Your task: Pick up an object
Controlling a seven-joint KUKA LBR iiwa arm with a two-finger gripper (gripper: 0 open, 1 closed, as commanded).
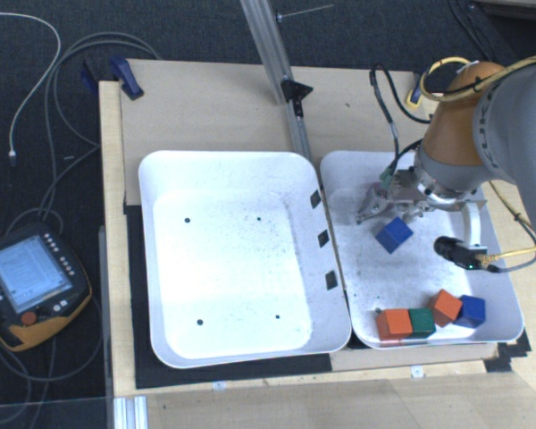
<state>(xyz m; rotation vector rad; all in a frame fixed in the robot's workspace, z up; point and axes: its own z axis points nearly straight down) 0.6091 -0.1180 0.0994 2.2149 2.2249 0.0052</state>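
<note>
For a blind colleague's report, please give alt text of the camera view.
The arm's pincer hovers just above a blue block in the right bin. Orange, green and blue blocks cluster along its near edge.

Glossy white plastic bins [161, 177] sit on a matt, wood-like bench [205, 105].

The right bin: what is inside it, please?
The right bin holds a blue block under the gripper, plus orange, green, orange and blue blocks along its near edge. The arm covers its far right corner.
</note>
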